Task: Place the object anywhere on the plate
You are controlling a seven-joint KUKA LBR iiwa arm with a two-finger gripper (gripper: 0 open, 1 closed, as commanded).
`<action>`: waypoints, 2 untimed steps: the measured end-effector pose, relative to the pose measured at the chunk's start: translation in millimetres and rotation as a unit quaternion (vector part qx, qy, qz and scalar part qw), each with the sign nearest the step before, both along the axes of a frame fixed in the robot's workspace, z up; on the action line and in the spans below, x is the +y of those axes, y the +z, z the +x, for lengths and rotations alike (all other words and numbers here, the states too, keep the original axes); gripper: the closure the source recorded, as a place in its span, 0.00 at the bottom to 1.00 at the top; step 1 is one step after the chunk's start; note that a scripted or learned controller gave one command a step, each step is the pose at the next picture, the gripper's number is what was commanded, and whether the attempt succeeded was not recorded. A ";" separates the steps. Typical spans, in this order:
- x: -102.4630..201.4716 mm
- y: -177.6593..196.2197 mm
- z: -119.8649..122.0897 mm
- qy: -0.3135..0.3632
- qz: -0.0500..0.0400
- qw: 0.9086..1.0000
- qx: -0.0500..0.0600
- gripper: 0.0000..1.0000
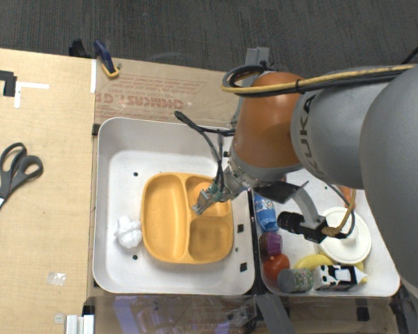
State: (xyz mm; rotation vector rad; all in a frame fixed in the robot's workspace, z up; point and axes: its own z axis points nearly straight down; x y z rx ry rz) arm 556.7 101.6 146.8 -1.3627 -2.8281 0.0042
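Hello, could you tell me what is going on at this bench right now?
The arm reaches in from the right, with its gripper low over the yellow divided plate in the left bin. Something small and greenish sits at the gripper's tip, too blurred to identify. A white crumpled object lies beside the plate. The right bin holds a bottle, a banana and other items.

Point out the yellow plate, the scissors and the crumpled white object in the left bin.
yellow plate (pixel 164 220): camera view, floor of its larger compartment.
scissors (pixel 12 171): camera view, the black handles.
crumpled white object (pixel 128 232): camera view, its middle.
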 end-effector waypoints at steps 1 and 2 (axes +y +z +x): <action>47.0 58.8 -32.9 0.060 0.000 0.998 -0.002 1.00; 84.3 123.3 -72.9 0.125 0.000 0.992 -0.002 1.00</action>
